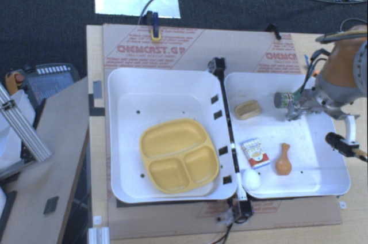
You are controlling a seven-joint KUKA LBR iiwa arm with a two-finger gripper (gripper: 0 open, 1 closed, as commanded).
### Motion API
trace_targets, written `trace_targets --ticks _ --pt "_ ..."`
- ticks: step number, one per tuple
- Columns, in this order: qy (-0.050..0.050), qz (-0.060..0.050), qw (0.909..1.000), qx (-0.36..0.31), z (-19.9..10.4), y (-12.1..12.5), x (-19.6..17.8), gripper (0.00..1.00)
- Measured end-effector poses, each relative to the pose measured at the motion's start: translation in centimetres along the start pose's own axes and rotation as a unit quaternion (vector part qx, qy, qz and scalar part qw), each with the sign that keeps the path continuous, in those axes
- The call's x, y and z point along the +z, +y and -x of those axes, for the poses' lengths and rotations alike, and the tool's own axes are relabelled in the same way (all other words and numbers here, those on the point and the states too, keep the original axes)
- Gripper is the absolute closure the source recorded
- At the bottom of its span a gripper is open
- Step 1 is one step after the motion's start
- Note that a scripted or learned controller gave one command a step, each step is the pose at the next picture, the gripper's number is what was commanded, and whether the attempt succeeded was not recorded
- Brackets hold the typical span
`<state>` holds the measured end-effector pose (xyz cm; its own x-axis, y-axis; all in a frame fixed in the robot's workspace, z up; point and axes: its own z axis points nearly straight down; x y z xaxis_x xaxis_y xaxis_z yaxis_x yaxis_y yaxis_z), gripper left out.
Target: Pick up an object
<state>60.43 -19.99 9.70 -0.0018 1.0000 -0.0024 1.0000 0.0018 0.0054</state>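
- Over the right bin's [336, 188] far side, my gripper [294, 107] hangs; I can't tell its grip state.
- Nearest: bread roll [248, 109], just leftward, long axis roughly crosswise.

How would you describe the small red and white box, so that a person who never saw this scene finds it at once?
Start from the right bin. The small box lies near that bin's left wall, toward its front edge, between the white egg and the orange drumstick. It alone is flat, rectangular and printed in red and white.

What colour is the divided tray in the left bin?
Yellow; the divided tray shows plainly in the camera view.
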Motion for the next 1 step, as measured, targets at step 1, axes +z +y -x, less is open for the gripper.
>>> trace_targets --ticks 1 --pt "0.000 0.000 1.0000 -0.001 0.42 0.43 -4.47 1.00"
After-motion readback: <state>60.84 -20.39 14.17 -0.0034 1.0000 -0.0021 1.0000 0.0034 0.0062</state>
